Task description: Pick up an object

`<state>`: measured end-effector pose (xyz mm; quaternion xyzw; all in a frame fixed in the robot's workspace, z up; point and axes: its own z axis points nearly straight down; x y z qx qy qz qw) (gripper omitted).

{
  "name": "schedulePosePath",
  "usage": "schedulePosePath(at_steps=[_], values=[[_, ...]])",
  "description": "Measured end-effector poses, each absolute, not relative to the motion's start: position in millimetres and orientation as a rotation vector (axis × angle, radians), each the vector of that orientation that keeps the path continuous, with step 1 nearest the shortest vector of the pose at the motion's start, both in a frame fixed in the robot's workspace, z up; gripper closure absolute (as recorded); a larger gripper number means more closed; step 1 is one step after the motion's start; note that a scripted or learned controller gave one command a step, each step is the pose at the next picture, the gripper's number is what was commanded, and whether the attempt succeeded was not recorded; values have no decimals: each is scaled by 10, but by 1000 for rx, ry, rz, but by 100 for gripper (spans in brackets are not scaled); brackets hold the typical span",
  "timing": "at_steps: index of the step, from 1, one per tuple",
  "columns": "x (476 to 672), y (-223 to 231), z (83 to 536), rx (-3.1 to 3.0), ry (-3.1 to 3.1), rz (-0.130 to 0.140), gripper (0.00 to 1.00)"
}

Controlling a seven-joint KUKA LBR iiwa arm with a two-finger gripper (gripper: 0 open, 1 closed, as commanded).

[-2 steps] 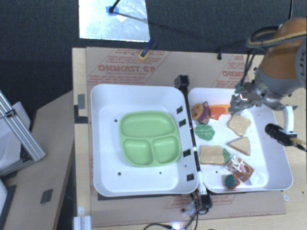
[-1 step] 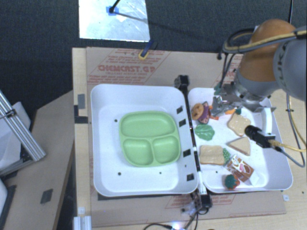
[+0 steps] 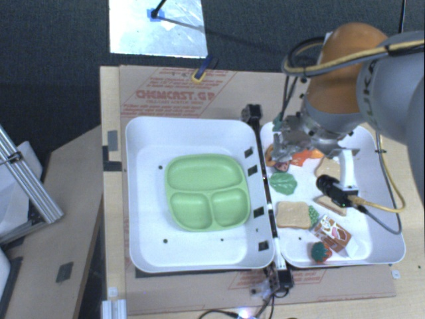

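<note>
Background: dark floor covering around a tan bench (image 3: 73,171), with a silvery sheet (image 3: 159,18) lying beyond its far edge. A printed cardboard sheet (image 3: 176,93) lies on the bench under two white bins set side by side.

Left bin (image 3: 143,198): holds one pale green divided plate (image 3: 206,191), lying flat near the middle, three compartments up.

Right bin (image 3: 384,239): holds several small items. An orange item (image 3: 307,157) lies in the far left part. A dark green leafy piece (image 3: 283,183) lies just nearer the camera. A tan toast slice (image 3: 292,214) lies below that again. A red and white packet (image 3: 332,232) lies just right of the toast. A small green and red piece (image 3: 320,250) sits near the front wall.

Arm: enters from the right, its orange band above the far part of the right bin. The gripper (image 3: 283,153) is low over the far left corner of that bin, close to the dividing walls.

Relation to the items: the orange item shows on both sides of the gripper, directly beneath or against it; contact cannot be confirmed. The leafy piece is just beside the gripper, on the near side. Toast, packet and the small piece are well apart from it.

Gripper state: whether it is released or clenched cannot be told from this angle. Nothing is seen held.
</note>
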<state>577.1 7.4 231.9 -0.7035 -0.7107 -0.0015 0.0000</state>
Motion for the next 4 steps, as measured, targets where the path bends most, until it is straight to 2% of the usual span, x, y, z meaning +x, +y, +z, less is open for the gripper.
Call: schedulePosePath(at_steps=[1, 2, 4], values=[[5658, 347, 2198, -2214, -2229, -1, 100], [5814, 398, 2174, -2216, -2229, -3, 100], [5723, 357, 2143, -2221, -2222, 1, 100]])
